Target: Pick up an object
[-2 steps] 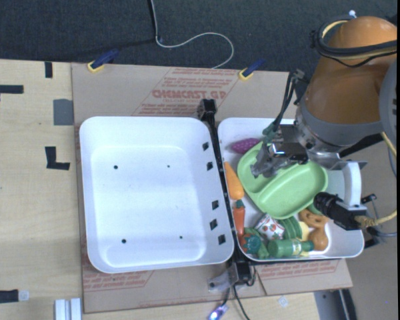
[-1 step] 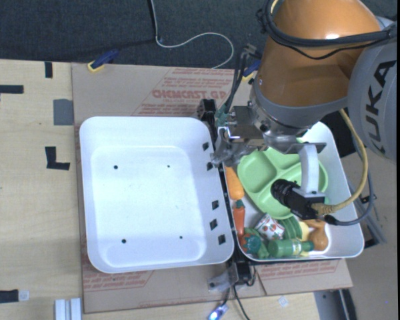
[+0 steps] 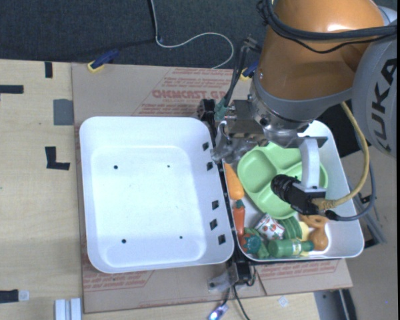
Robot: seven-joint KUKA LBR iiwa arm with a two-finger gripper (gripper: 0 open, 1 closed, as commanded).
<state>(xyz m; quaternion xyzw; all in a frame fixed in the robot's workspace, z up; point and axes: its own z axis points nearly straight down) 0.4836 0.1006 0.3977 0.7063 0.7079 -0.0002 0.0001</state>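
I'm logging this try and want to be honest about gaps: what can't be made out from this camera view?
- Gripper: hidden under the arm's orange band and wrist.
- Right bin: its far part is covered by the arm.
- Green plate: partly overlapped by the black cable connector.
- Small items near the green bottle: too small and jumbled to identify.

A white cable (image 3: 187, 42) lies on dark floor (image 3: 67, 12) beyond the cardboard sheet (image 3: 180, 92) under both bins.
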